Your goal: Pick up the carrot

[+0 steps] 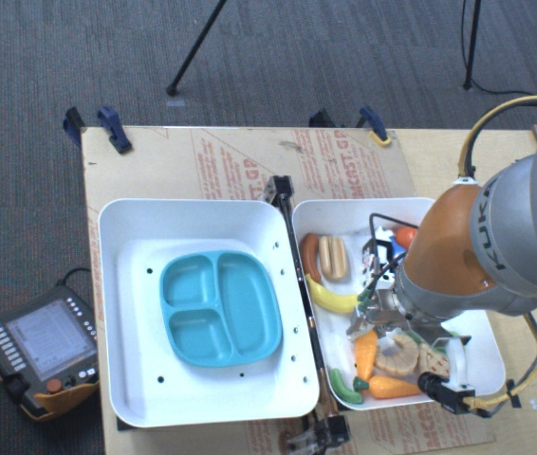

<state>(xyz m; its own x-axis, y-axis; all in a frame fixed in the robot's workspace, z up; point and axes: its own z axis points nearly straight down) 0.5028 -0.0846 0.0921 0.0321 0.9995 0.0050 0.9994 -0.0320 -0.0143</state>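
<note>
Grey carpet surrounds the bench (202,159), whose bare top carries red printed lettering and clamps along its far edge. We list the contents from largest to smallest.

1. Arm (482,245): it reaches in from the right and hangs over the right bin, hiding much of that bin's middle and right side.
2. Left bin (126,254): it holds one blue divided plate (219,308), with nothing on the plate.
3. Right bin (344,207): it holds toy food, including a hot dog (331,257) at the far left, a banana (330,298) just below it, and a green piece (343,384) at the near rim.
4. Pendant (46,349): it lies on the carpet left of the bench.
5. Hand (379,303): it sits low in the right bin, just above the carrot. We cannot tell whether it is spread or pressed together.
6. Carrot (366,352): it lies in the right bin's near half, pointing toward the near rim, beside a second orange piece (394,387).

Task status: we judge the approach largely done. The carrot rests on the bin floor, so the grasp and lift remain.
</note>
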